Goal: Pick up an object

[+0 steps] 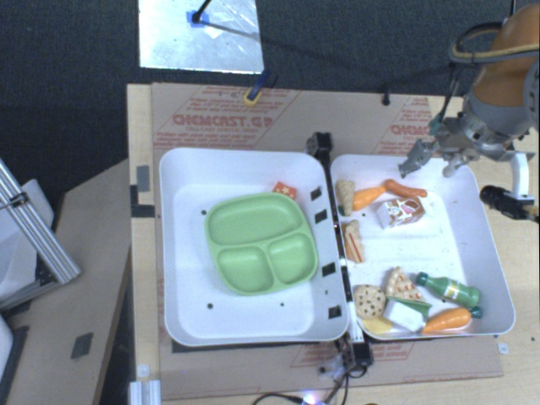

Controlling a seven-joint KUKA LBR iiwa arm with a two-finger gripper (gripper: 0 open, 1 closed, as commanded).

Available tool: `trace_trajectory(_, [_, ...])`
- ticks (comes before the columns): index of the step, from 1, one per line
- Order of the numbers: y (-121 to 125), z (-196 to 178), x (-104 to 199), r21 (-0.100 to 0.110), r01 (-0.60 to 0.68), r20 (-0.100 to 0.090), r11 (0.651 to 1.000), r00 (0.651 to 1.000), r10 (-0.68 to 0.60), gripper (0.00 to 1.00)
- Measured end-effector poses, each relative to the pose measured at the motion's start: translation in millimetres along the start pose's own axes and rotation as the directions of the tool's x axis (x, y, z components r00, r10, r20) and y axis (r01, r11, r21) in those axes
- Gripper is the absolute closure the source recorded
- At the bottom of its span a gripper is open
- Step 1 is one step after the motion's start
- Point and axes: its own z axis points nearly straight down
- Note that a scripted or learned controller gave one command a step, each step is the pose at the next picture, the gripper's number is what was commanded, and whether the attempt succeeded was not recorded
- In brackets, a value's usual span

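While the arm reaches in from the right w/ its orange band up top, the gripper hangs over the far edge of the right bin, fingers spread apart & pointing down, nothing between them. Wrist looks tilted slightly toward the bins. Just below the gripper lie a sausage & a carrot, w/ a small milk carton beside them. Near end of that bin has a green bottle, a 2nd carrot, a cookie, a pizza slice & a white-green block, all bunched close. Left bin holds a green divided tray, w/ a small orange cube just past its far rim.
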Motion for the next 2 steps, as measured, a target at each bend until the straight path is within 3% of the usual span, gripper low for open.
trace_trajectory(1, [3, -8, 0, -0.012, 0.002, 0.002, 1.0, 1.0, -0.002, 0.0])
trace_trajectory(2, [4, 54, -5, -0.008, 0.0, 0.001, 1.0, 1.0, 0.0, 0.0])
